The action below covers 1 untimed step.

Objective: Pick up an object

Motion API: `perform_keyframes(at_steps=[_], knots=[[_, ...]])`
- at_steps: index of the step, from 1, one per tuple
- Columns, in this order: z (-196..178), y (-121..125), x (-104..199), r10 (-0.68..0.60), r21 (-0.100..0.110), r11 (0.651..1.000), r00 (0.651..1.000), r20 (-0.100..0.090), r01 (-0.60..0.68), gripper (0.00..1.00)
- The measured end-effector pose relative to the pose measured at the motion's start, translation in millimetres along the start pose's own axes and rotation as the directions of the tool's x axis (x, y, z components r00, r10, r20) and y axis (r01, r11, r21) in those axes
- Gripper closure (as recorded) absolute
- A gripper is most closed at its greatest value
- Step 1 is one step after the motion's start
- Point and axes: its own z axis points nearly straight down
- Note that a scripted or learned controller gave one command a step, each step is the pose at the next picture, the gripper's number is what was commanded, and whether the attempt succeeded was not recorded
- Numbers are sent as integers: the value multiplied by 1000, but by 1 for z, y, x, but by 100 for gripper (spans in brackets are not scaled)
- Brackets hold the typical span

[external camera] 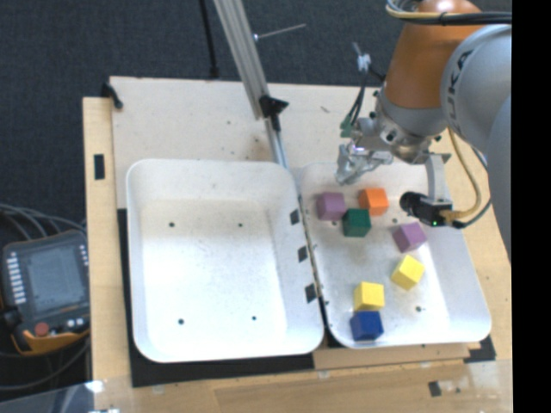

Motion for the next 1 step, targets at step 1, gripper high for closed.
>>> perform_keyframes(at_steps=[1], knots=[[12, -28, 43, 0, 2, 1000, 1000, 0, 0, 100]])
